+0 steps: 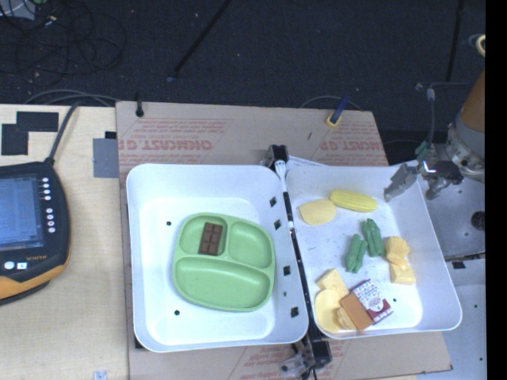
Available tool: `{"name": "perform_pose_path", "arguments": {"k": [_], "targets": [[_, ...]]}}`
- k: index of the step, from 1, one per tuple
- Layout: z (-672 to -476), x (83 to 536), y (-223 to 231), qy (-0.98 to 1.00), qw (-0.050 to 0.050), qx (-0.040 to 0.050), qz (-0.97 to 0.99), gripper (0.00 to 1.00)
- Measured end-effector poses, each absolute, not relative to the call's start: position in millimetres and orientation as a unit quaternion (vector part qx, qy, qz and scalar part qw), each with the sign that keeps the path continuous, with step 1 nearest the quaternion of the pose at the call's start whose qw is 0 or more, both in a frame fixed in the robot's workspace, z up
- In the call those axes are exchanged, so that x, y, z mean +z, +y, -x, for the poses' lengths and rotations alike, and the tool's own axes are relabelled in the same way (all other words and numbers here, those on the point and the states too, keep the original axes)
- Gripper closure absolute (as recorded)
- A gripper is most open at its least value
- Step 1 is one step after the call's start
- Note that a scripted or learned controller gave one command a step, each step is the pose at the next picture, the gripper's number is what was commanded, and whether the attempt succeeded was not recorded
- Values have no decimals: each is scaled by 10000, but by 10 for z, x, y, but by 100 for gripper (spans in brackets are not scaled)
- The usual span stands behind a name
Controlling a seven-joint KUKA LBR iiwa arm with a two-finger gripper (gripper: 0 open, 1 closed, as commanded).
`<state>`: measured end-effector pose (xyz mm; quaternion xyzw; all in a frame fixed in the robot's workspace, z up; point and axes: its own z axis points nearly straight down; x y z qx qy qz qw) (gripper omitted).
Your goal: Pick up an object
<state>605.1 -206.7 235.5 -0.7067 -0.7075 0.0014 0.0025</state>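
The claw (pixel 417 176) hovers empty, fingers apart, over the right bin's (pixel 440 248) far edge. Below and left of it lie a yellow corn cob (pixel 353 202) and green pods (pixel 364 242). Cardboard (pixel 238 133) covers the tabletop (pixel 79 315); dark carpet (pixel 238 38) lies beyond.

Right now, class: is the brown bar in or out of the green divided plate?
In. The brown bar lies in the upper-left compartment of the green plate.

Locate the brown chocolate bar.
The chocolate bar lies in the upper-left compartment of the green divided plate, inside the left white bin.
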Motion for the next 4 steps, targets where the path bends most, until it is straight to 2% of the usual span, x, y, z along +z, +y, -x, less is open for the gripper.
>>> {"name": "perform_pose_path", "arguments": {"k": [1,2,3,4], "targets": [[-5778,1096,-1738,-7065,93,39,7076,0],[-5444,864,-1120,-7073,2,0,7069,0],[-5459,959,-1133,-7059,45,-7,7083,100],[-5604,1896,-359,-7099,4,-20,7043,100]]}}
